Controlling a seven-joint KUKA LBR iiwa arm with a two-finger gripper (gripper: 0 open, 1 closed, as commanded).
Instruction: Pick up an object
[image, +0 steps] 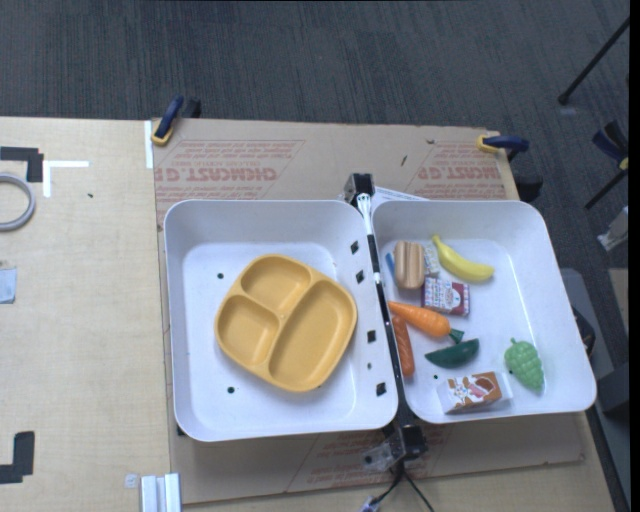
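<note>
Surroundings: dark grey carpet runs behind and to the right of your tabletop (80, 300), a pale wood surface with a sheet of printed cardboard (250, 165) under both bins.
Clamps: you have a blue and yellow clamp (170, 118) on the cardboard's far left corner and another (503, 145) on its far right corner.
Left bin (195, 400): it holds a yellow divided plate (286, 322) with three compartments, lying flat near the middle.
Right bin (555, 300): all the small toy foods you could pick sit here.
Far side of right bin: a hot dog (408, 264) lies beside a yellow banana (462, 260); a small red and white carton (446, 296) sits just in front of them.
Middle of right bin: an orange carrot (420, 319) lies slantwise, with an orange-red sausage-like piece (404, 347) along the wall nearest the left bin; a dark green pepper-like piece (453, 351) lies near the carrot's tip.
Near side of right bin: an orange and white juice box (475, 392) lies flat by the near wall, and a green bunch of grapes (525, 364) sits to its right.
Tool: you cannot tell its state from this view.
</note>
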